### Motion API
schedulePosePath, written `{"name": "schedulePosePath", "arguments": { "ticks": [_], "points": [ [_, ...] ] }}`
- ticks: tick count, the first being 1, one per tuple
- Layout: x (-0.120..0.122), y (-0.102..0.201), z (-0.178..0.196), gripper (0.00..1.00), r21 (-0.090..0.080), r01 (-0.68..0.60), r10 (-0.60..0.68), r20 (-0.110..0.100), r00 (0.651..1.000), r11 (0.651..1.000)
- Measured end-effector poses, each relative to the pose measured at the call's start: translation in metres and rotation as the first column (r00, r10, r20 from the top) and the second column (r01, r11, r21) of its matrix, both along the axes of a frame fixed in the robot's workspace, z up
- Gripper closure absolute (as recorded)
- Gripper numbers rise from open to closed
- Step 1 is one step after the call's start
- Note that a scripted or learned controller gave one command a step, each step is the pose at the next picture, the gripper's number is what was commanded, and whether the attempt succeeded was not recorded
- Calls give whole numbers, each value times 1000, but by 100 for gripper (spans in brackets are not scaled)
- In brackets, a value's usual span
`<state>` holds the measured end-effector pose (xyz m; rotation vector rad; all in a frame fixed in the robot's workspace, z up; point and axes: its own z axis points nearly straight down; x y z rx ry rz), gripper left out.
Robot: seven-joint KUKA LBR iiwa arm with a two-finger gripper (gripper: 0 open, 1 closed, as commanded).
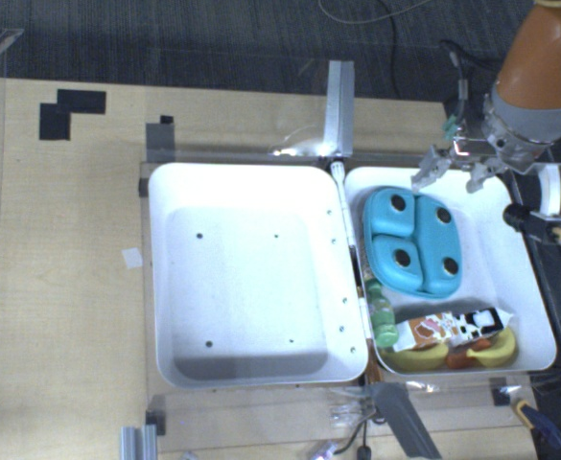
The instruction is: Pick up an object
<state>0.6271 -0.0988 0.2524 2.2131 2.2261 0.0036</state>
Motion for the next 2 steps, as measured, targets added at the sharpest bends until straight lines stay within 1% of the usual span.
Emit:
{"name": "schedulePosePath", "arguments": {
  "ticks": [1, 2],
  "points": [
    [14, -45, -126, 0, -4, 13, -12, 10, 1000, 1000],
    [17, -43, -113, 100, -2, 9, -9, 19, 1000, 1000]
  ]
}}
